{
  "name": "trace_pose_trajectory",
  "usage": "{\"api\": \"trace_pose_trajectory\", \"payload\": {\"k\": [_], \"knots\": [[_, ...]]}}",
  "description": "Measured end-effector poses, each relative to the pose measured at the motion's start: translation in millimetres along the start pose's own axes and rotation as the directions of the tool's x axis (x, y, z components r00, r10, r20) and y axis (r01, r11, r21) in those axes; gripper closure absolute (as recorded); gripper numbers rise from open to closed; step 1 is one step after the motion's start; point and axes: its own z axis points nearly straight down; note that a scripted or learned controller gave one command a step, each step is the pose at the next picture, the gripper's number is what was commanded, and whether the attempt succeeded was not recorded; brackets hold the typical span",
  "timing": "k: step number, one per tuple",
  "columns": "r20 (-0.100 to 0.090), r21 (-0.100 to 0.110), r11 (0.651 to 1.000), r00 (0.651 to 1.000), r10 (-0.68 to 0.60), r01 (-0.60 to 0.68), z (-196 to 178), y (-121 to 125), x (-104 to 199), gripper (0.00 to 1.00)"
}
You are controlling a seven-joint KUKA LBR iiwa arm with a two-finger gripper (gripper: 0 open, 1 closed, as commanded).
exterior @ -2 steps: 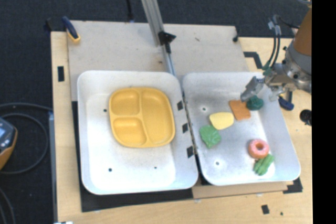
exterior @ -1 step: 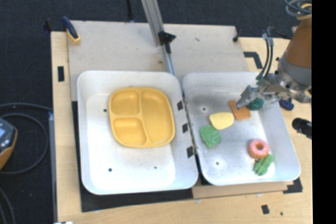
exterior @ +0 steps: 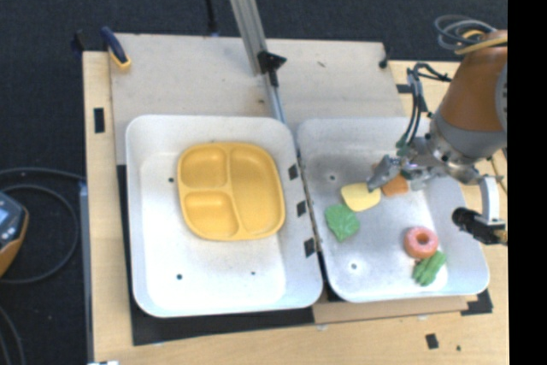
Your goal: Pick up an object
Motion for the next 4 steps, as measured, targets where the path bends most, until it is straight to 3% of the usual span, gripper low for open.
{"api": "trace_pose_trajectory", "payload": {"k": [1,2,4], "knots": [[0.001,-0.001,1.0,1.0,0.002,-0.002,52,9,-6,0.0],[0.003,-0.009,1.0,1.0,0.004,-0.004,38,10,-7,1.0],[0.003,-0.012,1.0,1.0,-0.003,0.003,-88,7,-3,1.0]]}}
